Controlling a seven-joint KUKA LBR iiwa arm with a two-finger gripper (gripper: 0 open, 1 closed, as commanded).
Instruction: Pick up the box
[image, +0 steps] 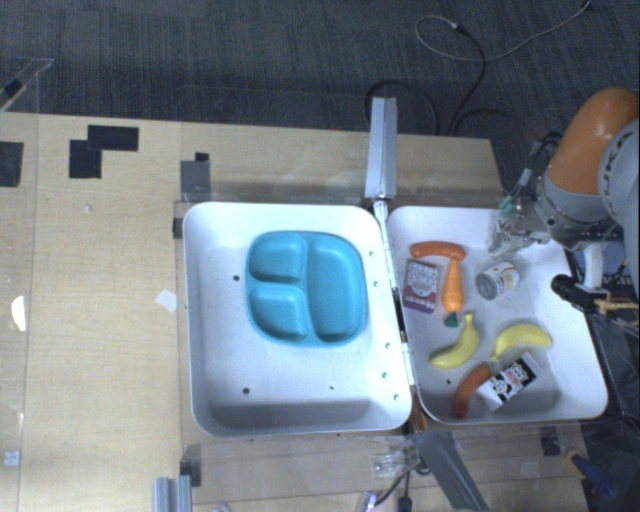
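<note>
The left bin holds a blue plate with three compartments, lying near its middle. In the right bin, the box, small and purplish, lies flat near the left wall, just beside a carrot that stands on end along its right edge, with another orange piece across the top. Below are two bananas, a sausage and a black-and-white carton touching it. A grey can lies on its side right of the carrot. The gripper hangs above the can at the bin's far right corner, well apart from the box; I cannot tell how its fingers stand, and nothing shows in its grasp.
</note>
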